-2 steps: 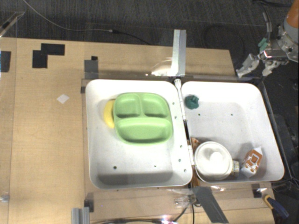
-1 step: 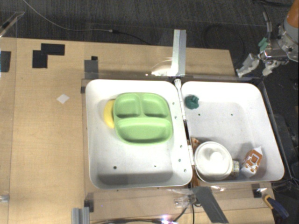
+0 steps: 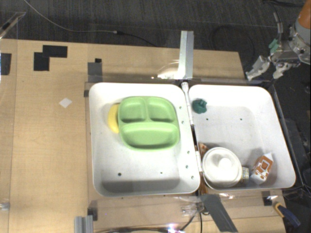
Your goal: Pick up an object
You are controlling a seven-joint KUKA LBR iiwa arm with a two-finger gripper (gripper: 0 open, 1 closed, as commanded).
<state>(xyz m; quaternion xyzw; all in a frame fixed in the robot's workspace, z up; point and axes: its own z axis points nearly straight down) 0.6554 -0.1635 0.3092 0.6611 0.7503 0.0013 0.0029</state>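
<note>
You are looking down on the desk with the two white bins lying side by side; take the green divided tray in the left bin as your landmark. The arm is sitting far to the tray's upper right, outside the right bin and beyond its far right corner, with its orange band showing at the picture's edge; the claw is hanging there over the dark floor, off the desk, with pale finger parts pointing down and to the left. You cannot tell from this view whether the claw is spread or clenched; nothing is visibly sitting between its fingers.

A yellow object is peeking out from under the tray's left edge, touching it. To the tray's right, just across the divider between the bins, a small teal object is lying near the right bin's upper left corner. To the tray's lower right a white bowl is resting against the right bin's near wall; further right, just beside the bowl, a small brown and white packet is lying tilted.
</note>
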